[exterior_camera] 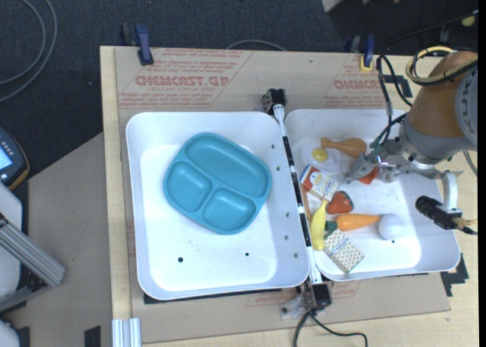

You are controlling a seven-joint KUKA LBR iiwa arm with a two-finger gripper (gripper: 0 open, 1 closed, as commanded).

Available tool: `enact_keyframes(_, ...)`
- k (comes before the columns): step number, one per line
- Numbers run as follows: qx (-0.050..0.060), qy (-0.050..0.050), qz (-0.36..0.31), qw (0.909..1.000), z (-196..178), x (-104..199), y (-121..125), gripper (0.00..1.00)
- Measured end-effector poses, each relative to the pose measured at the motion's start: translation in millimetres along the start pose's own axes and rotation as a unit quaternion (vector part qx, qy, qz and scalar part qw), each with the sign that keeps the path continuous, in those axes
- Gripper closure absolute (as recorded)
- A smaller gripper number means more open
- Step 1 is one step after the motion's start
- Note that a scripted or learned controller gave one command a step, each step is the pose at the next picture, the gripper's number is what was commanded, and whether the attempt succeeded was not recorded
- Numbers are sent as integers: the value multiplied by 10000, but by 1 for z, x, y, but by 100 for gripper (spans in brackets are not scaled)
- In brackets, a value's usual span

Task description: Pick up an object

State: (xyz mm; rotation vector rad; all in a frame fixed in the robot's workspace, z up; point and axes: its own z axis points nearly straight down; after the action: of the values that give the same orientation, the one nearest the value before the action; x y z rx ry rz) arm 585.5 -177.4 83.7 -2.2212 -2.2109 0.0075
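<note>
End effector (pixel 363 168): low in the right bin (pixel 433 250), near its upper middle, arm (pixel 444 106) reaching in from the right. Open or clenched: cannot tell from this angle. Nothing visibly held.

Right bin contents:
- Tan drumstick-shaped toy (pixel 343 145), just above and left of the end effector.
- Small red piece (pixel 367 177), touching or directly under the end effector; likeliest target.
- Small yellow item (pixel 320 155), near the bin's upper left.
- White-and-red packet (pixel 320 184), against the left wall.
- Red strawberry-like toy (pixel 341 203), mid-bin.
- Banana (pixel 318 224), along the left wall.
- Carrot (pixel 358 222), lying crosswise below the strawberry-like toy.
- White ball (pixel 390 226), touching the carrot's right end.
- Patterned packet (pixel 342 251), at the lower left.

Left bin (pixel 148 224): blue divided plate (pixel 218 182), roughly centred.

Worktop (pixel 114 148): brown protective sheet with red lettering under both bins.

Step in hand, judged: descent onto the red piece. Advice: centre over one item alone, well apart from the drumstick-shaped toy; close squarely across the narrow side; lift straight up; confirm the item sits in the grip before counting the pick as done.
</note>
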Motion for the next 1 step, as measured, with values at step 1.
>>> enact_keyframes(1,-67,-14,-40,10000,-2,40,57,0)
